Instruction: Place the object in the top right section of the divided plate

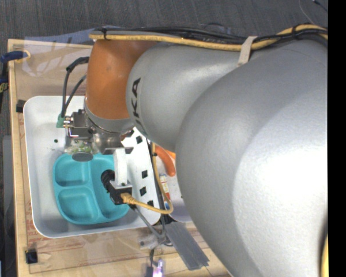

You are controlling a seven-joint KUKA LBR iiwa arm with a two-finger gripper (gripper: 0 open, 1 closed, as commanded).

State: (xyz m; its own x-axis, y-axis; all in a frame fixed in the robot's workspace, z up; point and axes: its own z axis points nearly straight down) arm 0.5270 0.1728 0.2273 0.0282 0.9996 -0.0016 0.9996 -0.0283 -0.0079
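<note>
Evidently the arm point(230, 126) hangs low at frame centre to reach the teal divided plate point(81, 195) in the white bin point(37, 154); gripper point(86, 146) state: cannot tell.

The arm point(248, 154) is a bulky thing, smooth pale grey casings with rounded, swollen shapes and a soft sheen. Above the wrist sits a broad orange band point(109, 79), and black lettering shows on the grey shell just beside it. A yellowish cable point(179, 39) bundled with black ones runs along the top, held by a pale strap. Below the band is a metal flange, then a white bracket with black marks, with thin black wires looping alongside.
</note>
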